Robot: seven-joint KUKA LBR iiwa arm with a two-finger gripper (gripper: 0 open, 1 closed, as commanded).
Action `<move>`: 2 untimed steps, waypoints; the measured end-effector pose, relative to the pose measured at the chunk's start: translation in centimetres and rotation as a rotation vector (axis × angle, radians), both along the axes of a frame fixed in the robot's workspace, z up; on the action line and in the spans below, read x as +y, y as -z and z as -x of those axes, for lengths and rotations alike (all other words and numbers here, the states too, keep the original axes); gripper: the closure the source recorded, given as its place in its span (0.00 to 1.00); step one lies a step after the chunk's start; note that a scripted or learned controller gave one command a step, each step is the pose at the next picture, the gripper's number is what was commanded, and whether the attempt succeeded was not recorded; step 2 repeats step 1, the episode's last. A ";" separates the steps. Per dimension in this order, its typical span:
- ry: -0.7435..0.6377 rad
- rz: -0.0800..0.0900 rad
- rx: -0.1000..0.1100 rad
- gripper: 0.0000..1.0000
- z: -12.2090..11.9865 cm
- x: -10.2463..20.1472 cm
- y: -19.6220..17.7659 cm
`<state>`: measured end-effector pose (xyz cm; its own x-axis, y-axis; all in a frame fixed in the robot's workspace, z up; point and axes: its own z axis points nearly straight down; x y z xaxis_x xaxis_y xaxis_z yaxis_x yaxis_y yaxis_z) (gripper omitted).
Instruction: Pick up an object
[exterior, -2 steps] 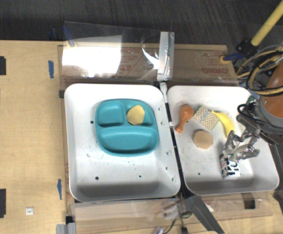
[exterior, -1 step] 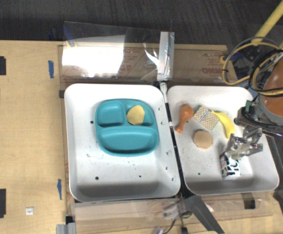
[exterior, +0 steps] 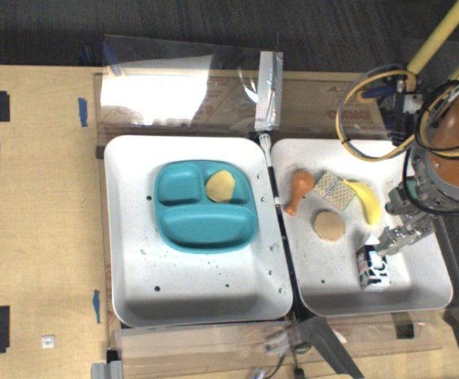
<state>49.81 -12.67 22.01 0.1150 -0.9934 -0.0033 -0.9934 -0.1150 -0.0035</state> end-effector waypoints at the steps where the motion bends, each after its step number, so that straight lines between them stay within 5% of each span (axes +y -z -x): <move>1: -0.429 0.002 -0.001 1.00 1.8 -0.8 -4.1; 2: -0.429 0.002 -0.001 1.00 1.8 -0.8 -4.1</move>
